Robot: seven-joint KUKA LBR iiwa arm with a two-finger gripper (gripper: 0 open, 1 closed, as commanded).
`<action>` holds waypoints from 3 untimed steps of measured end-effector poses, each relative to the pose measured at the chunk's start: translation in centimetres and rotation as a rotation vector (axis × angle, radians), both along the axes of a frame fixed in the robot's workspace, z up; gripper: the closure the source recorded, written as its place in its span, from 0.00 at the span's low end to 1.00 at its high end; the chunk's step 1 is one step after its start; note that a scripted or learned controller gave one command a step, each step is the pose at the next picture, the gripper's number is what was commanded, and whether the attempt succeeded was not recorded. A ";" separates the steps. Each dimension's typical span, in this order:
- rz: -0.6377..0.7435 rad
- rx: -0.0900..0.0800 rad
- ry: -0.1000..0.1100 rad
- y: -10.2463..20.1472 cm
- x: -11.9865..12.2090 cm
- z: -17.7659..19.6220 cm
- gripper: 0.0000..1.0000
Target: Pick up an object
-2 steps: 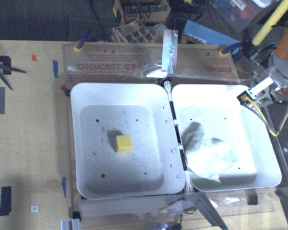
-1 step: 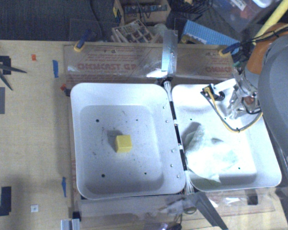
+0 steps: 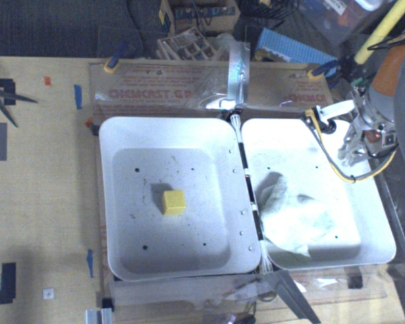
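Fingers of the gripper hang over the right bin's far right edge; whether they are spread or closed cannot be told, and nothing shows between them. One yellow block lies in the left bin. One crumpled white cloth lies in the right bin.
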State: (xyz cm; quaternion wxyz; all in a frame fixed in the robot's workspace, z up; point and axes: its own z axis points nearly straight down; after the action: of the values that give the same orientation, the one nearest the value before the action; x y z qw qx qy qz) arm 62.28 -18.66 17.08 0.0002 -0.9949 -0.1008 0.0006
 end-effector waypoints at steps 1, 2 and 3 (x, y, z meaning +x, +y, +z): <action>0.000 0.002 0.002 -3.4 -4.9 -2.7 1.00; -0.001 0.002 0.002 1.5 -7.1 -4.0 1.00; -0.003 0.000 0.000 -0.2 -10.6 1.2 1.00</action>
State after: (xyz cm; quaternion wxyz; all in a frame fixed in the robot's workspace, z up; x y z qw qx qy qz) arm 51.69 -18.83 18.29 0.0005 -0.9951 -0.0994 0.0006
